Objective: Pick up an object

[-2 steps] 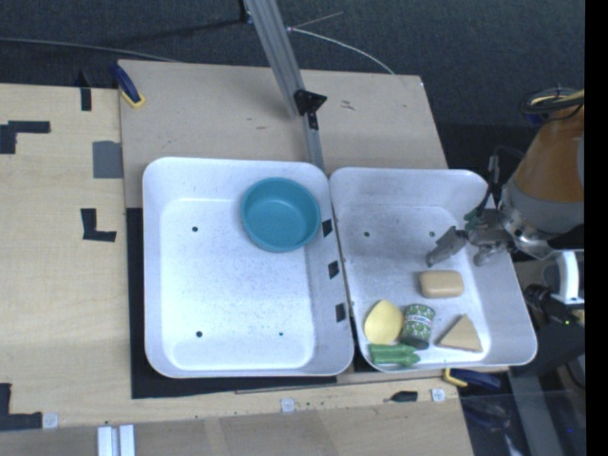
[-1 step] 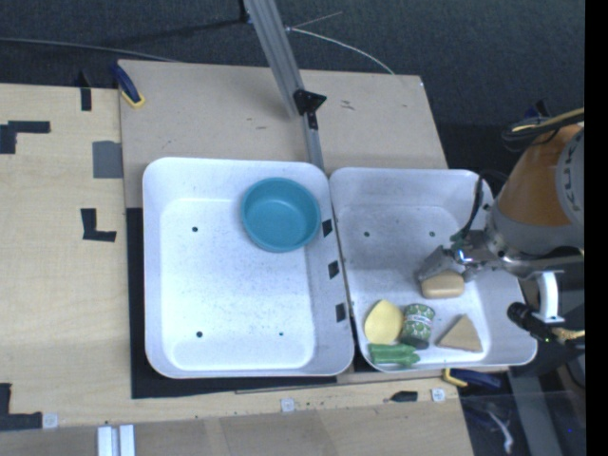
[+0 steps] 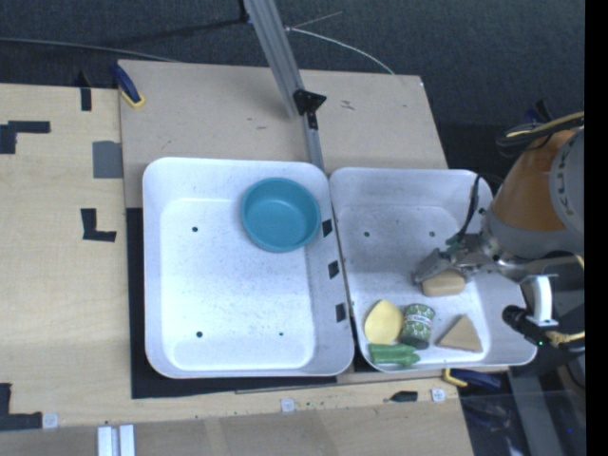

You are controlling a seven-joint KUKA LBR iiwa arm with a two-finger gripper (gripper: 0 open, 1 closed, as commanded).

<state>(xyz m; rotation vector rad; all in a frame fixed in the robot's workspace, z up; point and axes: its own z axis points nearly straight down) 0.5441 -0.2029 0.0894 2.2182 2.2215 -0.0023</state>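
Two shallow white plastic bins: left, round blue bowl; right, two-finger gripper low over pale tan oblong block, poised for pickup; grip cannot be told

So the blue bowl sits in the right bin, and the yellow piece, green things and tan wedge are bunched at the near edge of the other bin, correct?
Not quite. The camera view shows the blue bowl in the left bin, near its far right corner. The yellow piece, green things and tan wedge are bunched at the near edge of the other bin, the right bin.
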